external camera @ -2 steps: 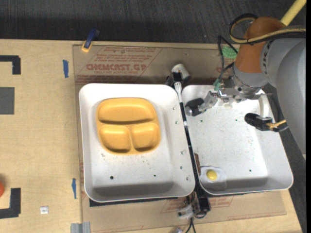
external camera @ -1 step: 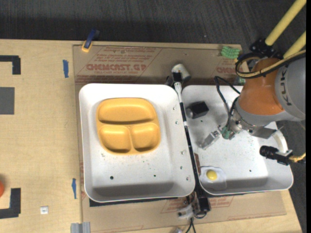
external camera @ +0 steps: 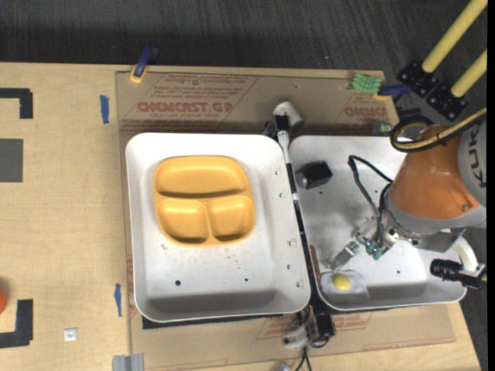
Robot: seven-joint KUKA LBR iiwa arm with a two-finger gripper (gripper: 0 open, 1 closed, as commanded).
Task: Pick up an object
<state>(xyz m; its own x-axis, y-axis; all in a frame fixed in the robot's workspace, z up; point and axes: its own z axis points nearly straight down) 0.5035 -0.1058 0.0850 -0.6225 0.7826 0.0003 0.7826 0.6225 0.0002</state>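
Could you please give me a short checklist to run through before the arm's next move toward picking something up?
1. Target in view: ok. A small yellow object lies near the front edge of the right bin.
2. Gripper close to target: ok, it sits just above and beside the object in this view.
3. Object between the gripper's tips: not ok, nothing seen held.
4. Black object out of the path: ok, it lies toward the bin's back.
5. Yellow tray undisturbed in the left bin: ok.
6. Gripper height over the bin floor: cannot tell.

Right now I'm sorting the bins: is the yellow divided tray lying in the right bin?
No, the yellow divided tray lies in the left bin, apart from the gripper.
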